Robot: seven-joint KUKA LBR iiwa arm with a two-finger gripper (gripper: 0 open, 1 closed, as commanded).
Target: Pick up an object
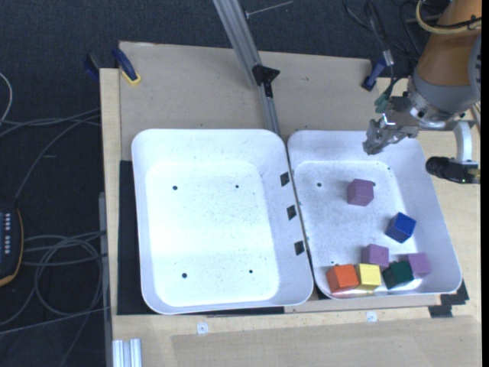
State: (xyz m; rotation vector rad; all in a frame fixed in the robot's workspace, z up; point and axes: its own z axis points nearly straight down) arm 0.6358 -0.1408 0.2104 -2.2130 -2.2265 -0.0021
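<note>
Gripper (377, 141) hung over right bin (321, 155) far rim, nothing visibly held; finger spread couldn't be told. Purple cube (361, 192) sat alone mid-bin, turned slightly off the bin walls, no long axis. Blue cube (400, 226) near the right wall.

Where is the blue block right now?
In the camera view, the blue block lies in the right bin, near its right wall, below and right of the lone purple block and above the cluster along the bin's bottom edge.
</note>
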